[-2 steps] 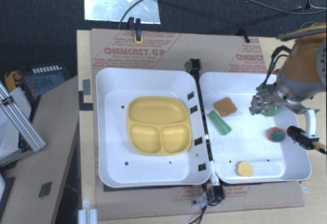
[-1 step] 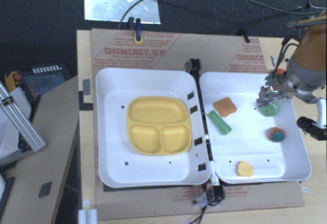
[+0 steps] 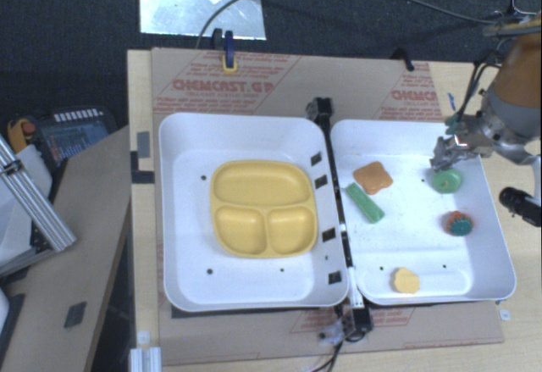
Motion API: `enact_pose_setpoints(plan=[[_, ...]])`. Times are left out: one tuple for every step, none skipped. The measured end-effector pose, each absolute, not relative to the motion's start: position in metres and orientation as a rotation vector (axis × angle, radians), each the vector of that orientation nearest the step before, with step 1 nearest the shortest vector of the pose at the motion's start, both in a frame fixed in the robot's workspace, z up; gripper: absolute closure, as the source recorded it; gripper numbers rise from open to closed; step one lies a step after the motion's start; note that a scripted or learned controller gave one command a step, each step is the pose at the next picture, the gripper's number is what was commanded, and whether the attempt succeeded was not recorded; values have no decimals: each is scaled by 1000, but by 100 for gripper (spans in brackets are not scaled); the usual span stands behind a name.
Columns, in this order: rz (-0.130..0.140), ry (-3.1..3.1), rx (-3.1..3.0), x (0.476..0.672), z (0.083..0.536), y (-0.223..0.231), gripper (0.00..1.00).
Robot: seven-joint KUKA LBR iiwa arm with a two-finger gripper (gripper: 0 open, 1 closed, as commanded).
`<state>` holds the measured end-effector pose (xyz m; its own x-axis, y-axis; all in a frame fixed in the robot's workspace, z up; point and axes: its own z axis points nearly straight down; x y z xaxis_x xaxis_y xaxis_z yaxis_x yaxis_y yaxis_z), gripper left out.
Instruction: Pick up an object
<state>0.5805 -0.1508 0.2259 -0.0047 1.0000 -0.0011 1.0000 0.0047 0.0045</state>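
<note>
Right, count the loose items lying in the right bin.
5: orange piece upper left, green stick below it, green round under the gripper, teal-red ball right, yellow piece at front.

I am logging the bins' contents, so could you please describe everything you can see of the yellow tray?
The yellow tray lies flat in the middle of the left bin, right side up. It looks like smooth moulded plastic, roughly square with rounded corners. Raised ridges split it into three compartments: one wide one at the far side and two smaller ones side by side nearer the camera. Nothing lies in them. It touches just the bin floor, and the gripper is away over the right bin.
</note>
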Motion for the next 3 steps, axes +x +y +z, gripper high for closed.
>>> enact_pose_setpoints(plan=[[3, 2232, 2212, 573, 216, -95, 100], [3, 2233, 2212, 565, 207, -41, 100], [5, 2233, 2210, 553, 222, 11, 100]])
